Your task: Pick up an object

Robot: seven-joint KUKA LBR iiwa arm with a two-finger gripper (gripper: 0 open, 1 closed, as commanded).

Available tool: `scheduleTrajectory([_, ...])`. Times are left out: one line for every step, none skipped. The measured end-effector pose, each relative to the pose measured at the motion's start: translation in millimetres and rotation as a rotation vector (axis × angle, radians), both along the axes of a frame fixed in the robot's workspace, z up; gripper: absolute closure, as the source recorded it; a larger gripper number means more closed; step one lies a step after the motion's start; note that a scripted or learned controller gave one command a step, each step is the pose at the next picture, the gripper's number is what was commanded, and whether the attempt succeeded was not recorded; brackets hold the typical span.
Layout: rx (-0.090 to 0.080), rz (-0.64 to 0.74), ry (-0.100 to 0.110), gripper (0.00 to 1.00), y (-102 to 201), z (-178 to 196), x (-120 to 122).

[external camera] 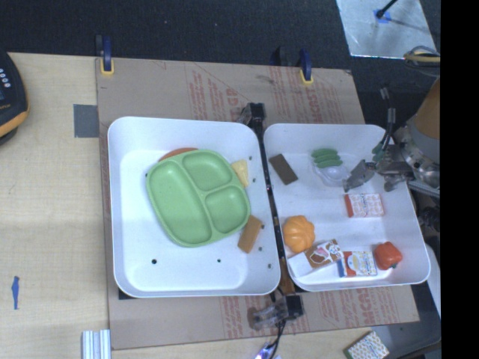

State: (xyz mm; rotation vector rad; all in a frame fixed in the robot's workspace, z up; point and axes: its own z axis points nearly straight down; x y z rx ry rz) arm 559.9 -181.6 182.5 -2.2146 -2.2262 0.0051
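Note:
My gripper (361,175) hangs over the right side of the right bin (296,137), reaching in from the right edge. Just to its left lie a green ridged item (325,157) and a clear plastic piece (330,175). A red-and-white packet (364,206) sits just below the gripper. Further along the bin floor are a dark brown bar (283,168), an orange pumpkin-like toy (299,233), a small printed carton (323,254), a flat red-and-white pack (358,263) and a red tomato-like toy (387,255). I see nothing held.
The left bin (127,268) holds a green divided plate (198,197), with a yellow piece (239,172) at its right, a tan block (250,234) and a red edge (179,152) peeking out behind it. Blue clamps (105,54) pin the cardboard at the back.

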Motion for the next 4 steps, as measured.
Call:
scheduleTrajectory([0.000,0.000,-0.001,0.00,-31.5,-87.8,4.3])
scheduleTrajectory([0.005,0.003,-0.004,1.00,-29.1,-71.0,7.0])
scheduleTrajectory([0.002,0.005,-0.004,1.00,40.4,-8.3,-0.2])
scheduleTrajectory([0.001,0.000,-0.001,0.00,37.1,-11.3,-0.7])
